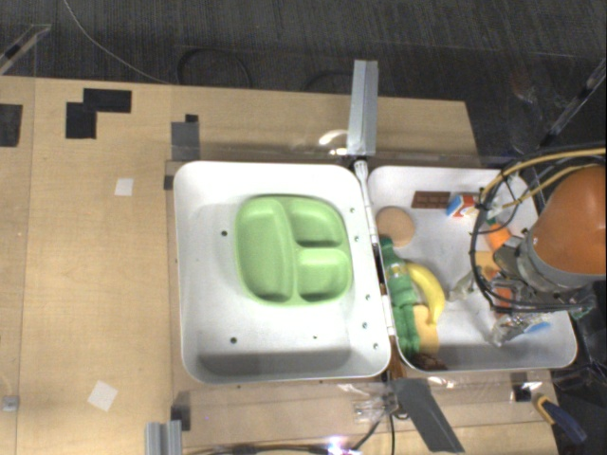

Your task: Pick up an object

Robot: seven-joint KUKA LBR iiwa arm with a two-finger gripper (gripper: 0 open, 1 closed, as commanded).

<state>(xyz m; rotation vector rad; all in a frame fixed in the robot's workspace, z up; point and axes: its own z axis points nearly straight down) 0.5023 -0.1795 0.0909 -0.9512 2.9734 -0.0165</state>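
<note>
I am low over the right bin [560, 354], my wrist and its orange band hanging above the bin's right half, and my gripper [507, 325] sits down near the floor of the bin among cables, too cluttered for me to tell whether it is apart, together or clamped on anything. So I judge the pick as not yet shown done: nothing is visibly lifted. The candidates lie well to my left along the bin's left wall: a yellow banana [427, 292], a green toy [403, 306] touching it, and a tan ball [396, 226] above them. The left bin [204, 349] holds 1 green divided tray [289, 249].
</note>
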